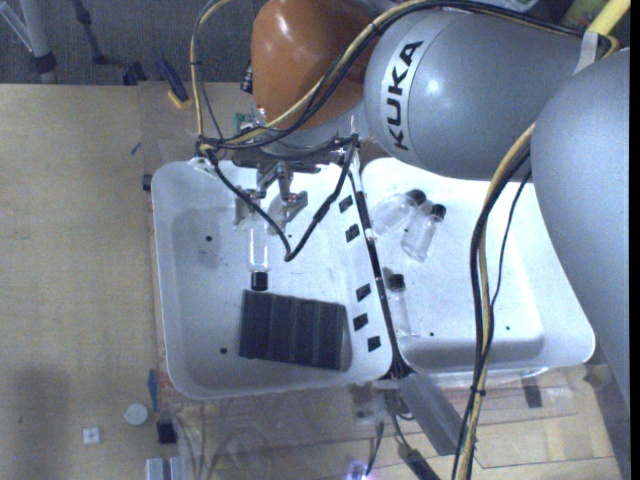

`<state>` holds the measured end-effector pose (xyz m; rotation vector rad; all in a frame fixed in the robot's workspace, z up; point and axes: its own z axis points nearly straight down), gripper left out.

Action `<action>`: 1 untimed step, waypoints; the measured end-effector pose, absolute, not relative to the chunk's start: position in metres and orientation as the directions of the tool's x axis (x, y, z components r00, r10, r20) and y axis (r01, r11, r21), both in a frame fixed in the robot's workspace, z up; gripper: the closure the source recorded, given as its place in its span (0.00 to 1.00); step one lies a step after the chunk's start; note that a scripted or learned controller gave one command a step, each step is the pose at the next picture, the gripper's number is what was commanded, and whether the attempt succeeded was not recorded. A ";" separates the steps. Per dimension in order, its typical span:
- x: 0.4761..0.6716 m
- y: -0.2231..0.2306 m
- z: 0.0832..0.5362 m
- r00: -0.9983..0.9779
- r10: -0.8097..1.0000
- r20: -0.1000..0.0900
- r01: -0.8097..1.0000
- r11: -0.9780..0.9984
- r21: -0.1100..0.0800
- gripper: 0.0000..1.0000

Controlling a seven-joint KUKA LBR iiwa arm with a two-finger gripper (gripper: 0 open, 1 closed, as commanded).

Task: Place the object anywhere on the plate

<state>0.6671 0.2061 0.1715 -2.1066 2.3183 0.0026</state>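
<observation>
- Nearest the lens, the grey arm with its orange band fills the upper right of the frame and hides the far rims of both bins.
- Below the band, the hand hangs over the left bin; cables cross it, so I cannot tell whether it is apart or closed.
- One clear vial, black cap toward the bottom of the frame, lies just below the hand, its cap just above the plate's upper left corner.
- One dark ribbed plate rests in the left bin's lower part.
- Two white bins sit touching on a pale wooden tabletop.
- The right bin holds about three clear vials, glassy and hard to count.
</observation>
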 end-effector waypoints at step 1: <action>0.667 0.220 0.223 0.215 -0.977 -0.007 -0.977 -0.215 -0.006 1.00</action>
